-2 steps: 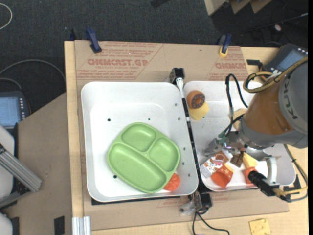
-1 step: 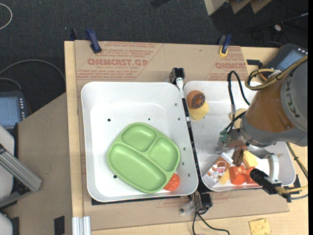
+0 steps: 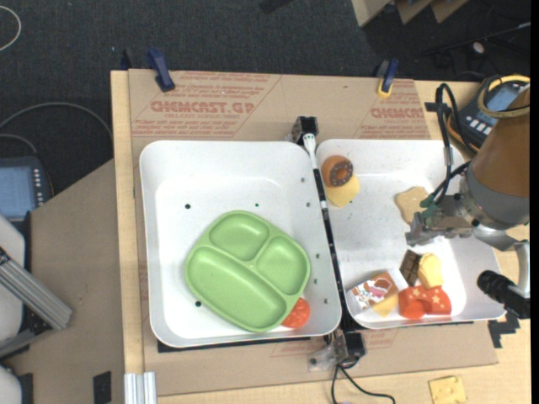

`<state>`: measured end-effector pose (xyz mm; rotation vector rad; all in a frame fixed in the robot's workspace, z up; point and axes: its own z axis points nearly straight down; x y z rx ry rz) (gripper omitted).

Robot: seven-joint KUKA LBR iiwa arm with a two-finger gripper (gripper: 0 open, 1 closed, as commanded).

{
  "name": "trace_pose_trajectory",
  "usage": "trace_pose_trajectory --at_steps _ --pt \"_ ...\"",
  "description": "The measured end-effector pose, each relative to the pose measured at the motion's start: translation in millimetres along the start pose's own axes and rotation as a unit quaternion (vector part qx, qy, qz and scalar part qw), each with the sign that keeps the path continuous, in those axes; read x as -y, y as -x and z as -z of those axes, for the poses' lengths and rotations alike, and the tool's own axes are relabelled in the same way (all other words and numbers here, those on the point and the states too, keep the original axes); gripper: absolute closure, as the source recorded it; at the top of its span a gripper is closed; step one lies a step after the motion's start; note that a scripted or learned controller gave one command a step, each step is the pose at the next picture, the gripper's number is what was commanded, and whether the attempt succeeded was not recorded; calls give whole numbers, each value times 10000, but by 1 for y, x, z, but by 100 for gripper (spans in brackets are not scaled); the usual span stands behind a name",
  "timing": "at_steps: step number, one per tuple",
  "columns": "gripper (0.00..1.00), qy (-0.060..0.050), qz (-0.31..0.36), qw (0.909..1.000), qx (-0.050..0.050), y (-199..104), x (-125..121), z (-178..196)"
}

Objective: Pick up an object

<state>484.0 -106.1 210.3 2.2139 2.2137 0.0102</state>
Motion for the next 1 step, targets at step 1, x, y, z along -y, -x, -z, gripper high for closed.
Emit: trace_pose_trajectory --at_steps 1 --pt "0 -59 4 10000 -14 -1 2 -7"
